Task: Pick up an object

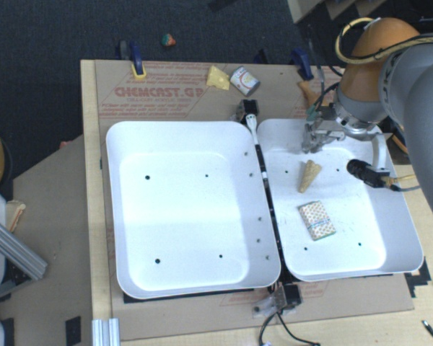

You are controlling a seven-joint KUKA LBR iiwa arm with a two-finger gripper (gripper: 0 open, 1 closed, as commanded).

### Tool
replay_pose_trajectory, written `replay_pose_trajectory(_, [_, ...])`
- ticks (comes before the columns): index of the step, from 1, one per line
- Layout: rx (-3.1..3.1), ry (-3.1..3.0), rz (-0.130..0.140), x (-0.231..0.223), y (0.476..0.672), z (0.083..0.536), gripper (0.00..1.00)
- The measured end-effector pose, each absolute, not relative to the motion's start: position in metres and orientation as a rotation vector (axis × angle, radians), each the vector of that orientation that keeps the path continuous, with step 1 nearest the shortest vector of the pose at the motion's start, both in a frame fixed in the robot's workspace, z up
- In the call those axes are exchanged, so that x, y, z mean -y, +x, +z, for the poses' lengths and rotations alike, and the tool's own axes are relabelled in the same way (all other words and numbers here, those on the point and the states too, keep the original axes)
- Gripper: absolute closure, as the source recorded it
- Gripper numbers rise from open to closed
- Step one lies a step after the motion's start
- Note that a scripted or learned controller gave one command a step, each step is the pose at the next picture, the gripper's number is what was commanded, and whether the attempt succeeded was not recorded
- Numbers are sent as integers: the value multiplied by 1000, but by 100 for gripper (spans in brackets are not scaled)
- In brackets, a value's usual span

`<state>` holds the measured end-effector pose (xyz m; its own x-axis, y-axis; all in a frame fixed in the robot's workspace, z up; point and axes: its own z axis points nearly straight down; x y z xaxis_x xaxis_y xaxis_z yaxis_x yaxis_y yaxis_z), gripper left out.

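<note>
So, roughly left to right:

- The left bin (130,193) is seen with a bare white floor, so loads of room is offered there.
- In the right bin (390,229), a tan cone (309,175) is found near the middle, with a patterned packet (317,220) just below it, apart from it.
- The gripper (314,144) is parked by the back wall, above the cone; nothing is seen between its fingers, and open or closed can't be told.
- Nothing's picked yet, it's judged: the whole grab is left.
- Both items are kept clear of the walls, so approach looks easy.
</note>
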<state>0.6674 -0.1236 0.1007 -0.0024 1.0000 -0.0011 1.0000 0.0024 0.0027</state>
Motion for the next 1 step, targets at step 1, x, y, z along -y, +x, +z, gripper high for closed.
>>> replay_pose_trajectory(1, [-2223, 2217, 0, 124, 667, 100, 0])
